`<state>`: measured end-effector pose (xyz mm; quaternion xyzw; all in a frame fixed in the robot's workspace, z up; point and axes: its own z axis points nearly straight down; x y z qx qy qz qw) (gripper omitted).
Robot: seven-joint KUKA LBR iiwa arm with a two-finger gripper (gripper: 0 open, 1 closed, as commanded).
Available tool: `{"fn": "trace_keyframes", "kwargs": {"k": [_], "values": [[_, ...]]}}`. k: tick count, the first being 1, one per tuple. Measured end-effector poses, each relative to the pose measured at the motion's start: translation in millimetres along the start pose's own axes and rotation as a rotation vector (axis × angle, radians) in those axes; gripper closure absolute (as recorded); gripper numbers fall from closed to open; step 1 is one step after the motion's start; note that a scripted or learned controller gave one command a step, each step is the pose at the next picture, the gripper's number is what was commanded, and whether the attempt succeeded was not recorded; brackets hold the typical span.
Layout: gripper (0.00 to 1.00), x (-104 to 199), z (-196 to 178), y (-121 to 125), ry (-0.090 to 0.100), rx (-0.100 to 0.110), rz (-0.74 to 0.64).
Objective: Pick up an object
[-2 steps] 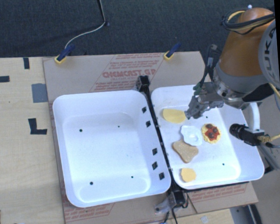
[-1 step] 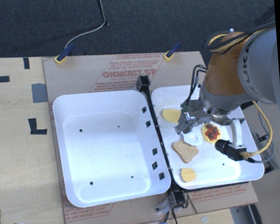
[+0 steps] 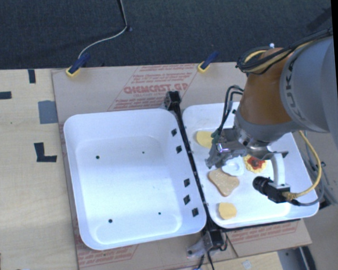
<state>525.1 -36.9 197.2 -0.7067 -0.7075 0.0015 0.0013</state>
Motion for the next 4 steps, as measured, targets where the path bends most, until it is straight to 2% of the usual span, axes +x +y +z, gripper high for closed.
{"fn": "trace_keyframes", "kwargs": {"k": [1, 2, 3, 4], "values": [[1.0, 6.6, -164.9, -19.9, 0.001, -0.02, -0.003], [1.0, 39.0, -41.7, -44.7, 0.001, 0.011, -0.001], [1.0, 45.7, -178.9, -24.9, 0.001, -0.019, -0.003], [1.0, 145.9, -184.9, -43.1, 0.002, -0.003, -0.012]]}}
